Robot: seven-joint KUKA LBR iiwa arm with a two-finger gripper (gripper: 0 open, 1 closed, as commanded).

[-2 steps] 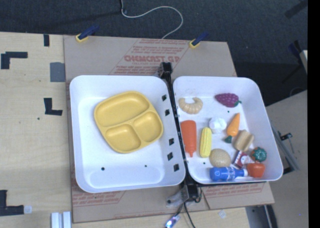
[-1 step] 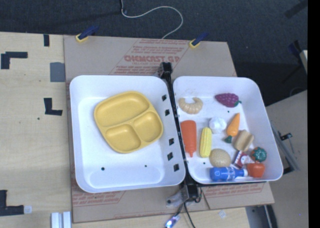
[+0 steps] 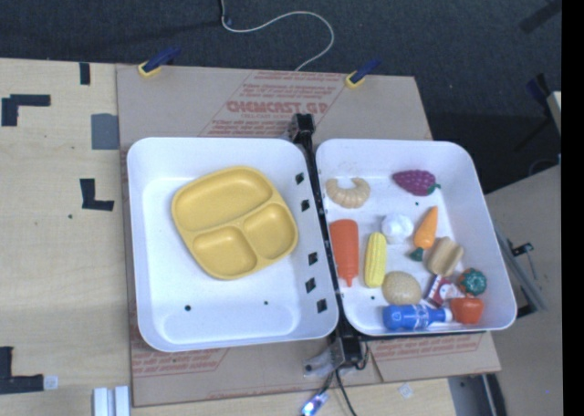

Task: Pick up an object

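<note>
The blue bottle [image 3: 415, 317] lies closest, right against the near wall of the right bin [image 3: 489, 223]. A red toy [image 3: 467, 310] touches it, so it would be hard to grab. Just behind them sit a tan round toy [image 3: 401, 287] and a green and red ball [image 3: 473, 281], packed close together. I think the best pick is the yellow corn [image 3: 375, 259] or the long orange carrot [image 3: 344, 250]. Each has a little bare floor beside it. The tool should come straight down and pinch across the thin side. The carrot lies close to the wall between the bins, so watch that edge. Farther back, the curly bread [image 3: 349, 191] and the purple grapes [image 3: 415, 182] have the most room around them. The left bin [image 3: 146, 250] holds a yellow tray [image 3: 235, 221]. I cannot tell if the tool is wide or narrow. The counter [image 3: 274, 99] past the bins is open.
</note>
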